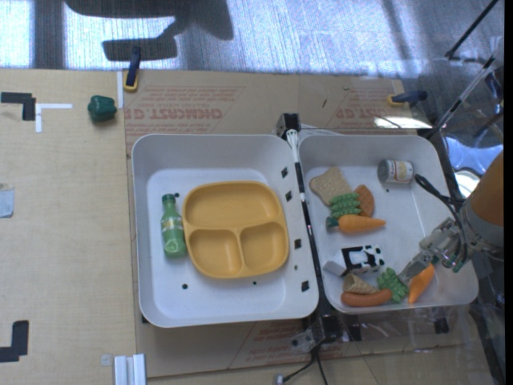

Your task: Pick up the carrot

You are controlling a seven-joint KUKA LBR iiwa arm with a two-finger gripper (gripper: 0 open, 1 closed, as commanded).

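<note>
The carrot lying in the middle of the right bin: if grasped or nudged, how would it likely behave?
The carrot looks like a moulded toy, so probably stiff and light. Its tapered, rounded body may roll or pivot if nudged. It touches the green pea pod, which would likely shift with it. Its smooth surface might slip from the pincer.

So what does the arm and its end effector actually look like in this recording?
Little of the arm is in frame at the camera view's right edge: a rounded orange section with a grey part below it. The end effector is a small pale grey metallic assembly with a touch of green on its side, reaching over the right bin. No markings are legible, and no cables can be clearly traced to it.
</note>
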